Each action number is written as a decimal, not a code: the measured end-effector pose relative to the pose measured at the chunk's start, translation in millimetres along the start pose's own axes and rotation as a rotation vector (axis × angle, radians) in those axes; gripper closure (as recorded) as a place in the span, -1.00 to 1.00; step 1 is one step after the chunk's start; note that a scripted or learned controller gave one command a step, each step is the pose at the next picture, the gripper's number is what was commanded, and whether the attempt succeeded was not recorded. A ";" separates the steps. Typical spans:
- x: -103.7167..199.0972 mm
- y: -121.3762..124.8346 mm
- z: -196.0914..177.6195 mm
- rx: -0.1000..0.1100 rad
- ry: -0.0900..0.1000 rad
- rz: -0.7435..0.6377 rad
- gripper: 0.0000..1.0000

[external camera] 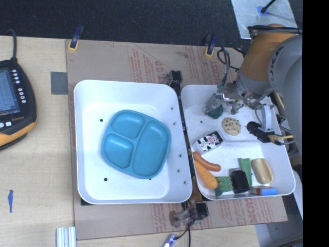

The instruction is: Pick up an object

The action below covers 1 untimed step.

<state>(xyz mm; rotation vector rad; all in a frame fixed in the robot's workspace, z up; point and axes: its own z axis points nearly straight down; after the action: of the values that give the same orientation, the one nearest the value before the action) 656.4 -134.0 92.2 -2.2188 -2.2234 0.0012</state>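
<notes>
Tool (pixel 215 107) low in right bin (pixel 198 99), by cookie (pixel 232 125); finger state impossible to tell. Nothing visibly lifted; pick not yet done.

Blue divided plate (pixel 136 143) in L bin (pixel 87 189), pendant (pixel 13 104) far L

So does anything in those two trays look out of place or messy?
Nothing looks spilled or broken. The blue divided plate sits askew in the left bin, turned at an angle to its walls. In the right bin, the toys are jumbled toward the near edge, the carrot and hot dog crossing.
</notes>
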 end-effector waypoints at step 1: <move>33.7 -0.3 0.4 0.005 0.000 -0.003 -1.00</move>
<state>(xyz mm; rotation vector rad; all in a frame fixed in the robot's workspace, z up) 656.0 -100.3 91.7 -2.2127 -2.2247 0.0065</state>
